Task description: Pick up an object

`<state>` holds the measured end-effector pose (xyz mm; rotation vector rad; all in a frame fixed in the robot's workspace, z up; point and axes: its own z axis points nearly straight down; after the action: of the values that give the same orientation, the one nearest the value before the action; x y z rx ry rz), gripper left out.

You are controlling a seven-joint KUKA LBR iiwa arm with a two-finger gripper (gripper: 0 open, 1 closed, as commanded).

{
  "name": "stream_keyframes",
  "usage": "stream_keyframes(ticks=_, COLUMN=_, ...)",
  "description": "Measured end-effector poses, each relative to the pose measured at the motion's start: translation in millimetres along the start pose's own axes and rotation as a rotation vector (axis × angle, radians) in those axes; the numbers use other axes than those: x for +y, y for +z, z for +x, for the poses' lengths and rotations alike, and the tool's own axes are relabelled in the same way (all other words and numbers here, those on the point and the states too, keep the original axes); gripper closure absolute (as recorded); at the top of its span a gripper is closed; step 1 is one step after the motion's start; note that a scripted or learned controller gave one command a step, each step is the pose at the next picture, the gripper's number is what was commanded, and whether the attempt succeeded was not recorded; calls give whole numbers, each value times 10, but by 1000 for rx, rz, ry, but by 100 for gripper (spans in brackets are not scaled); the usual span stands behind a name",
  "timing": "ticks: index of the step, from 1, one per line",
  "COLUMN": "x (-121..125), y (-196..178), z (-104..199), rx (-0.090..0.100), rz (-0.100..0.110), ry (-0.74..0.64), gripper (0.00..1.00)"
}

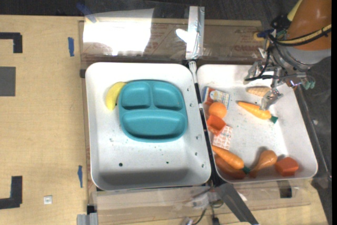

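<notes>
Two white bins side by side on bench. Right bin [303, 129]: slim orange carrot [255, 110], green tip at 4 o'clock, lying slantwise near 12 o'clock. Jaws of gripper [268, 88] just above carrot, state impossible to tell. Left bin [100, 155]: teal divided tray [153, 109].

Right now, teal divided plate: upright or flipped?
Upright. The teal plate in the left bin shows its three compartments facing up.

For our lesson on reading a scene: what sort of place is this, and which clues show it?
Probably a robot test bench: a robot arm reaches over two white bins, the right bin holds toy food like a carrot, and the left bin a teal divided plate.
</notes>
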<state>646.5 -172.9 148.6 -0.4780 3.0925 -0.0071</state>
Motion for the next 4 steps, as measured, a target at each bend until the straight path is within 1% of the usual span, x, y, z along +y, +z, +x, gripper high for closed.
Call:
stream_keyframes(ticks=1, x=231, y=591, z=167, rx=1, rz=-2, ry=26, gripper=0)
stream_keyframes(ticks=2, x=229, y=446, z=122, rx=-13, rz=3, ry=25, gripper=100)
stream_keyframes(ticks=3, x=775, y=-430, z=-505, rx=-5, rz=-3, ry=185, gripper=100)
stream_keyframes(ticks=4, x=543, y=-981, z=-427, rx=-4, rz=0, ry=252, gripper=100)
